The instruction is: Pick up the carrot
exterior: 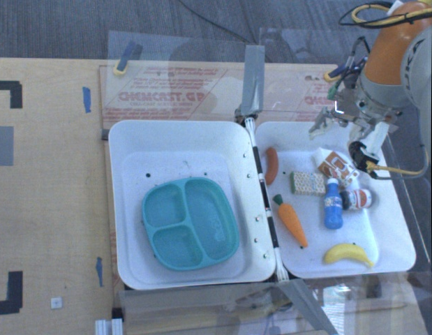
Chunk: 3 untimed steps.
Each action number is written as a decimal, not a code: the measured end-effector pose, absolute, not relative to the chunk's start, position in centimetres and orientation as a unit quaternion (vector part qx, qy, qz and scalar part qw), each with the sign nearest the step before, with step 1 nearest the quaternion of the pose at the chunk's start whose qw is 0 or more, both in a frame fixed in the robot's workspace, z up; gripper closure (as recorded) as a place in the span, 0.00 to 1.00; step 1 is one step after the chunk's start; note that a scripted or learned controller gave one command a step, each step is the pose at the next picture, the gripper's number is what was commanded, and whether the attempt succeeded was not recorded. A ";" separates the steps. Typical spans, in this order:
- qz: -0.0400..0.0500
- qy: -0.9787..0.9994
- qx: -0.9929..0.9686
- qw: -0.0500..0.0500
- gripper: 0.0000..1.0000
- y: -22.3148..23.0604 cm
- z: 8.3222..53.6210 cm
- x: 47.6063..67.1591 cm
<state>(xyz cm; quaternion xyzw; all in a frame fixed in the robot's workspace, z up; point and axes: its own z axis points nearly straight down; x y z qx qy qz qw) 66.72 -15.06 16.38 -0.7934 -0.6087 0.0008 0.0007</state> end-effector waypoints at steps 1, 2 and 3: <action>0.000 -0.637 -0.771 0.001 0.00 -9.5 14.7 59.6; 0.001 -0.649 -0.761 0.001 0.00 -5.8 18.4 53.8; -0.002 -0.649 -0.761 -0.005 0.00 -10.0 11.7 50.3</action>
